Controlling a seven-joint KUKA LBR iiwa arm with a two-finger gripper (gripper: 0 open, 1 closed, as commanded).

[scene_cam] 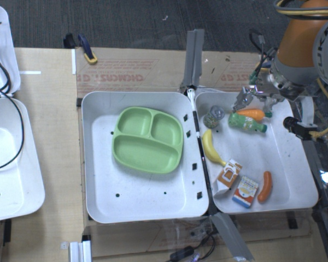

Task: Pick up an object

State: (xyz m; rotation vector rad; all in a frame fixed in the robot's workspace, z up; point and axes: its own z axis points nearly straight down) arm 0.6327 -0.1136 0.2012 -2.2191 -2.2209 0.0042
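Camera view — one tray [147, 141], two cartons [229, 174]; gripper [245, 97] fingers apart, unloaded.

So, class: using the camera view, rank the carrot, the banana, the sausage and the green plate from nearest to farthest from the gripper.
1. Carrot, just below the gripper, right bin's top.
2. Banana, right bin's left edge.
3. Sausage, right bin's bottom; close to the banana's distance.
4. Green plate, left bin.

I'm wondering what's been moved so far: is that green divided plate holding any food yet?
Empty. The green plate sits in the left bin with all three compartments bare; the banana lies in the right bin.
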